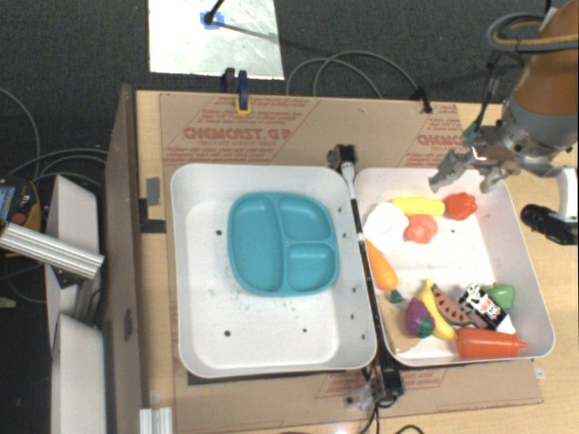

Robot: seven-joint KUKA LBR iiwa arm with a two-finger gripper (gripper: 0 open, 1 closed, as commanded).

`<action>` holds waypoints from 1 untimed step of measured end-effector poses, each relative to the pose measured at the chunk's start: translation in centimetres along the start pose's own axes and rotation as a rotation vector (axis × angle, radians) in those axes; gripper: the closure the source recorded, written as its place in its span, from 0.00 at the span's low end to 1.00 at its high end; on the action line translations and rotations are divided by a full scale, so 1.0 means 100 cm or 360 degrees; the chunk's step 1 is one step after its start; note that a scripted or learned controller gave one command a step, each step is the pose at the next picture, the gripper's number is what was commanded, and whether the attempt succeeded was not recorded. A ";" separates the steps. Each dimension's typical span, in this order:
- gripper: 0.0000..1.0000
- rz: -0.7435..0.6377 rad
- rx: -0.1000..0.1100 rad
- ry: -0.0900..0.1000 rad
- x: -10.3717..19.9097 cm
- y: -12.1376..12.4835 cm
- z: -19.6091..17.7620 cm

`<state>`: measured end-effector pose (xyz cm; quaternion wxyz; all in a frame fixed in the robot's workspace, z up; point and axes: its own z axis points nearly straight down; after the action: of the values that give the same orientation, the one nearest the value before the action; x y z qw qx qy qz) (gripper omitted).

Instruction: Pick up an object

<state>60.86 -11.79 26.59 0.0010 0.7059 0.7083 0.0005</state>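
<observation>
1. Gripper (466,175): open, fingers spread, nothing between them; above the far edge of the right bin (534,278).
2. Toy foods, right bin: yellow banana (415,205), red tomato (460,205) just beside it, carrot (381,265) at the left wall, purple eggplant (417,316), red bottle (488,342) near the front.
3. Left bin (204,315): holds a teal divided plate (281,243).
</observation>
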 end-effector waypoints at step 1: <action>0.00 0.0004 0.0007 0.0000 -0.017 0.026 0.146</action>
<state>63.45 -13.53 12.02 -0.0007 0.7067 0.7075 -0.0009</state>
